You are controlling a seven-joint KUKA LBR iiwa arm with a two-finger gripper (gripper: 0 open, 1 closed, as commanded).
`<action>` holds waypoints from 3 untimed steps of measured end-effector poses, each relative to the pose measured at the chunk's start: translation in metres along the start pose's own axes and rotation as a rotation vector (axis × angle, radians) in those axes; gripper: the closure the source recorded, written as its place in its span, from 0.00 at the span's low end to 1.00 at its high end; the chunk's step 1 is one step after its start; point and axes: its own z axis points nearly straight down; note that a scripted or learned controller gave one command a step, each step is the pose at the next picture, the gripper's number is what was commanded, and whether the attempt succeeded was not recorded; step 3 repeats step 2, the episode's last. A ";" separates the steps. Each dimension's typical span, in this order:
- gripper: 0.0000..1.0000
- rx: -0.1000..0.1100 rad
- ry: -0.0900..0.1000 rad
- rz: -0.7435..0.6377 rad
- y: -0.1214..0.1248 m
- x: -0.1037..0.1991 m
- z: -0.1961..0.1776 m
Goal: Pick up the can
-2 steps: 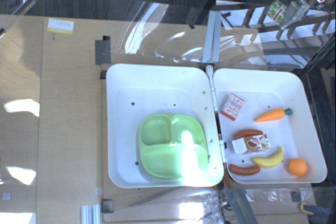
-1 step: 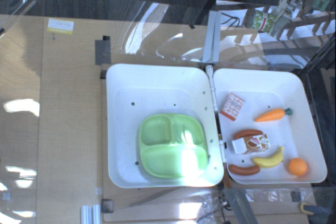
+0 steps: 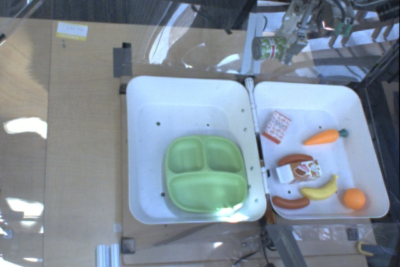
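Observation:
A small can (image 3: 269, 48) with a green and white label hangs on its side in the air, above the far edge of the bins near the divider. My gripper (image 3: 291, 40) comes down from the upper right and is shut on the can, with its fingers at the can's right end. The arm's orange band shows at the top right corner.
The left bin (image 3: 144, 134) holds a green divided plate (image 3: 205, 173). The right bin (image 3: 350, 103) holds a red and white carton (image 3: 277, 127), a carrot (image 3: 322, 137), a sausage (image 3: 294, 160), a small box (image 3: 299, 171), a banana (image 3: 320, 189), another sausage (image 3: 290, 202) and an orange (image 3: 354, 198).

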 end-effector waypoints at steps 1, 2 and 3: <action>1.00 0.000 0.002 -0.037 -0.025 0.031 0.123; 1.00 0.001 0.000 0.149 -0.059 -0.009 0.153; 1.00 0.001 0.000 0.149 -0.059 -0.009 0.153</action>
